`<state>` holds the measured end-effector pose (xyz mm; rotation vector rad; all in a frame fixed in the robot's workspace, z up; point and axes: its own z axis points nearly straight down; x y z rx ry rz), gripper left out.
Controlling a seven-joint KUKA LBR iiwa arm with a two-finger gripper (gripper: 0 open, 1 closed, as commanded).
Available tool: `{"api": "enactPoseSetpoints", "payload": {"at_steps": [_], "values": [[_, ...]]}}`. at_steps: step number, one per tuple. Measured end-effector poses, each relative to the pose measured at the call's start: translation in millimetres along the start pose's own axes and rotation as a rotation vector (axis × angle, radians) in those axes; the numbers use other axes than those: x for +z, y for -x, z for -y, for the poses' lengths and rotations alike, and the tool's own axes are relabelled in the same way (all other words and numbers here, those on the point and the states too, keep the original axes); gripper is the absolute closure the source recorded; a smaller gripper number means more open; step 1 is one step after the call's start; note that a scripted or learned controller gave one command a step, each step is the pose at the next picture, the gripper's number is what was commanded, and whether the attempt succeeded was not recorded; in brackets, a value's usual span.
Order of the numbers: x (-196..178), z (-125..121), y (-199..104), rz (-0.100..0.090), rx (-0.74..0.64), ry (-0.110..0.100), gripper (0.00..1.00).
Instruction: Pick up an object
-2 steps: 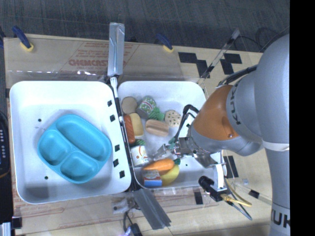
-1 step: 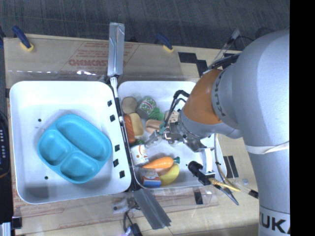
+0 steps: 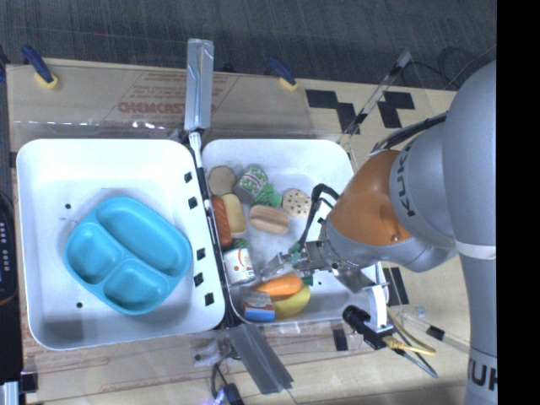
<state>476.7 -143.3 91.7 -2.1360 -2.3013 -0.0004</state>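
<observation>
My gripper (image 3: 277,269) is low in the right bin (image 3: 329,154), near its front. It hangs just above an orange carrot-shaped toy (image 3: 281,287), which rests against a yellow toy (image 3: 294,303). To the gripper's left stands a small can (image 3: 239,264) with a red and white label. A blue and red item (image 3: 260,313) lies by the bin's front wall. Further back are a hot dog (image 3: 229,218), a bun (image 3: 269,218), a cookie (image 3: 295,201), a green and white toy (image 3: 253,181) and a brown round piece (image 3: 221,179). I see nothing held in the gripper.
The left bin (image 3: 51,167) holds a blue divided plate (image 3: 126,254). The grey arm with its orange band (image 3: 375,209) covers the right bin's right side. A metal divider (image 3: 199,83) stands at the back between the bins.
</observation>
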Motion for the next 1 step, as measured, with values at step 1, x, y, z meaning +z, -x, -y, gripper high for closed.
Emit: {"api": "enactPoseSetpoints", "payload": {"at_steps": [1], "values": [[-10.2, -1.3, -0.1, 0.000, -0.004, 0.001, 1.00]]}}
